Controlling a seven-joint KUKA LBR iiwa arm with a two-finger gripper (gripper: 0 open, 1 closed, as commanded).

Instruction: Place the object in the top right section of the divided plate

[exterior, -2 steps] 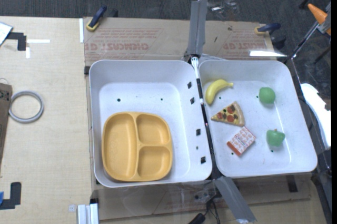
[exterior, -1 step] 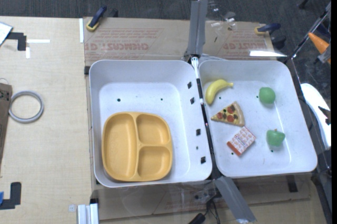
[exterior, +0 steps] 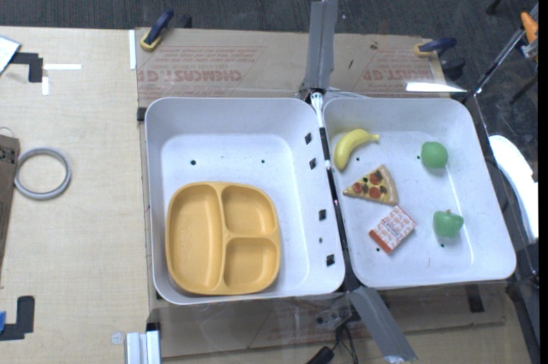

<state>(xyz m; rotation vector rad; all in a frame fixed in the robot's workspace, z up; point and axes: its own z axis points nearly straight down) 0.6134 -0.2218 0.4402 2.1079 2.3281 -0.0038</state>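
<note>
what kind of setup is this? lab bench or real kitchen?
Most likely a lab test bench, not a kitchen: two white bins clamped over cardboard, toy food such as a banana and pizza slice, and a yellow divided plate.

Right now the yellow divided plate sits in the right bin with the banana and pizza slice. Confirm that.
Not quite. The camera view shows the yellow divided plate in the left bin, alone. The banana and pizza slice lie in the right bin.
</note>
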